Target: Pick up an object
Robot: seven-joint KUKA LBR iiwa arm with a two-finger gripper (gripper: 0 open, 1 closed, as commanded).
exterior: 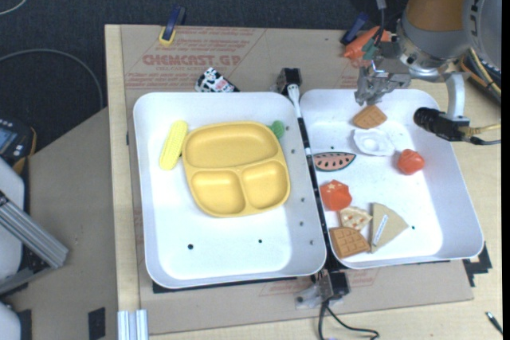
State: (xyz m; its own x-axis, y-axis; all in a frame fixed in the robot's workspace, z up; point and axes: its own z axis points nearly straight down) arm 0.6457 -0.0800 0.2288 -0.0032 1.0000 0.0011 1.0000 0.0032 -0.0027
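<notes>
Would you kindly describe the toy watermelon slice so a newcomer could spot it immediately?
Look in the right-hand shallow white bin, along its left wall beside the divider. The thin watermelon slice lies there, above the red tomato-like toy. It alone is a half-moon with a green rind and dark seeds.

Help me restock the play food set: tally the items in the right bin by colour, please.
Red: 2, tomato and pepper
Red and green: 1, watermelon slice
White: 1, fried egg
Tan or brown: 4, cookie, waffle, cracker, sandwich wedge
Total: 8
</notes>
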